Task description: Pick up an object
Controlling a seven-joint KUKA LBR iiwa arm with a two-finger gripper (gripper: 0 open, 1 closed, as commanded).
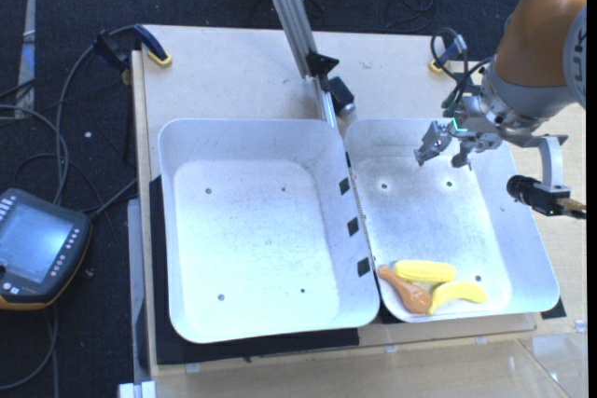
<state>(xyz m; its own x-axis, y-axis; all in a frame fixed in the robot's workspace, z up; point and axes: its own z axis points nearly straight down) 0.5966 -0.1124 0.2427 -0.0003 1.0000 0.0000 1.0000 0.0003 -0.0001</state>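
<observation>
You have two white bins side by side on the bench: the left bin [247, 228] and the right bin [448, 219], their inner rims meeting along a slanted seam with black tabs. Most of the right bin's floor lies open; only its near edge is occupied.

There, against the near rim, sit three pieces close together. A yellow corn-like piece [425, 271] lies with its long axis running left to right. Just beside it, nearer and to the right, a yellow banana [459, 295] curves with its ends pointing left and right. An orange spoon-shaped piece [408, 291] runs from the far left toward the near right, touching the other two.

The gripper [444, 148] hangs over the far part of the right bin, well apart from those pieces. Its fingers look slightly apart with nothing between them. A slanted aluminium rail [291, 0] comes down from the far side to the seam between the bins.
</observation>
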